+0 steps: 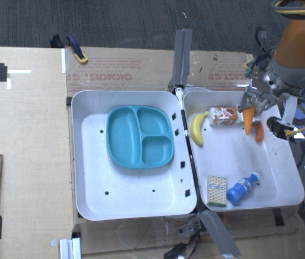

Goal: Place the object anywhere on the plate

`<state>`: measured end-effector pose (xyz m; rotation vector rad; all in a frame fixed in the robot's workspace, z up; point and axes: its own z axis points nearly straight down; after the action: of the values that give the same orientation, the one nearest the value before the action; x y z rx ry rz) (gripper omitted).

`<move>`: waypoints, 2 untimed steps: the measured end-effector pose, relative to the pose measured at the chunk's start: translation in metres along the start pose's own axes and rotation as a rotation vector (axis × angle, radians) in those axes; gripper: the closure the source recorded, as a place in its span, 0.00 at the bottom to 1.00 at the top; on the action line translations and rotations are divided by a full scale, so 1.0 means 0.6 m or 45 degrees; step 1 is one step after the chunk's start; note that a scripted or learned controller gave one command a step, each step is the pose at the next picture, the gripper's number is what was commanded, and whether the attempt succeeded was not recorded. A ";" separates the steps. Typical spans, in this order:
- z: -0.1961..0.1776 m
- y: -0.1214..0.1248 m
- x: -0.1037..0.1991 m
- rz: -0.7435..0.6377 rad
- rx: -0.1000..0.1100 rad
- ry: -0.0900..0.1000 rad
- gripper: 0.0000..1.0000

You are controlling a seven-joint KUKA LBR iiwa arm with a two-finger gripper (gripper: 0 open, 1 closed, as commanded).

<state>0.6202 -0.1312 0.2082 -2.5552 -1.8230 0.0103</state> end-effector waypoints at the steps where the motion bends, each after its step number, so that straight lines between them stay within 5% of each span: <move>1: 0.005 -0.005 0.028 0.050 -0.001 0.002 1.00; 2: 0.033 -0.048 0.143 0.053 0.001 0.001 1.00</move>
<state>0.6206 -0.0408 0.1883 -2.5921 -1.7690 0.0104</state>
